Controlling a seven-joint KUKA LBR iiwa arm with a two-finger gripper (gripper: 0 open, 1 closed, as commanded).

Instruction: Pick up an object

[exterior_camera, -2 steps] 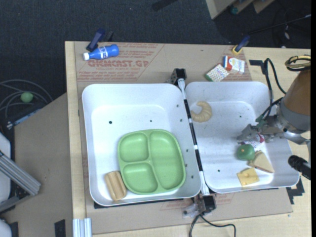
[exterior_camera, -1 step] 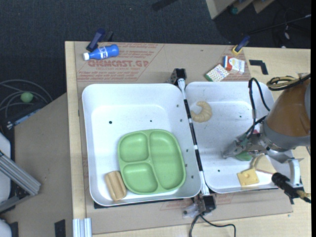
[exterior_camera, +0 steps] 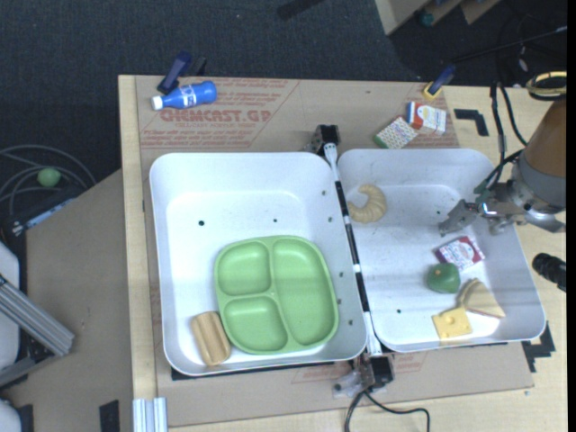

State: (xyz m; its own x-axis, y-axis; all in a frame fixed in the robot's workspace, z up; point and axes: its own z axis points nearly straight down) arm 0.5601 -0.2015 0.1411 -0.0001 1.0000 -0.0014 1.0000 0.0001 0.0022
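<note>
The right bin holds a tan croissant, a red and white packet, a round green fruit, a yellow cheese slice and a pale wedge. My gripper hangs at this bin's right side, just above the packet and apart from it. Its fingers are spread open with nothing between them. The left bin holds a green divided plate and a tan bread slice at its front left corner.
On the cardboard behind the bins lie a blue and white bottle and small printed boxes. Black cables run down to the arm at the right. A clamp sits between the bins at the back.
</note>
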